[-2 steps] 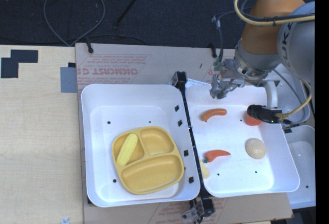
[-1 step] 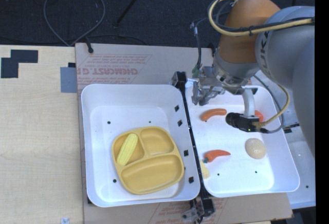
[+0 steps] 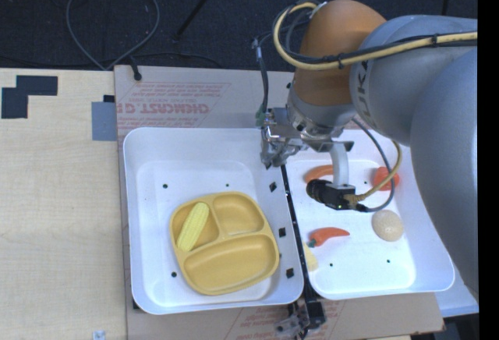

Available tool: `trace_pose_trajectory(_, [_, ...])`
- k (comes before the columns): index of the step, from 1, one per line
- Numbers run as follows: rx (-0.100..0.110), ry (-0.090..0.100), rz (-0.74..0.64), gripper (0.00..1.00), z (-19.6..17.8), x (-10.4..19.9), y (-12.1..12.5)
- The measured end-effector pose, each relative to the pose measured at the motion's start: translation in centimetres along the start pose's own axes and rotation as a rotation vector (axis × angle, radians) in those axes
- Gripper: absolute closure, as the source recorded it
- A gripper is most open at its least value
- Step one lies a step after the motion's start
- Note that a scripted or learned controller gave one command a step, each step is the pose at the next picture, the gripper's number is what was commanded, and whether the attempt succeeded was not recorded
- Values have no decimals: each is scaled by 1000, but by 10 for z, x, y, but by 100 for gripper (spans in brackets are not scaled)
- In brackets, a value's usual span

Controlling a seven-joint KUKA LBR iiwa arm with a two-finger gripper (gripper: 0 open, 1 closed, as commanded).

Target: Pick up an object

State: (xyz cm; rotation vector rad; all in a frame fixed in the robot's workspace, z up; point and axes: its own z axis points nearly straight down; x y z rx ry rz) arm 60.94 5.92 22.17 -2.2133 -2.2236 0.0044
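My gripper (image 3: pixel 274 153) hangs over the divider between the two bins, near their far side, with nothing visibly held in it. In the left bin (image 3: pixel 148 175) lies a yellow divided plate (image 3: pixel 234 256) with a corn cob (image 3: pixel 192 226) in its left compartment. The right bin (image 3: pixel 421 272) holds an orange piece (image 3: pixel 318 172) just right of the gripper, another orange piece (image 3: pixel 387 178) partly behind a cable, a red-orange chili with a green stem (image 3: pixel 330 235), a beige egg-like ball (image 3: pixel 387 225) and a small yellow piece (image 3: pixel 311 259) by the divider.
The big grey arm covers the right bin's far right side. A cardboard sheet (image 3: pixel 179 100) lies under the bins, on a wooden bench top (image 3: pixel 54 198) that stretches to the left. Bare white floor shows in the left bin's far part.
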Motion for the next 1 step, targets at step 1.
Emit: trace_pose_trajectory(1, [-1,0,0,100,6,47,0])
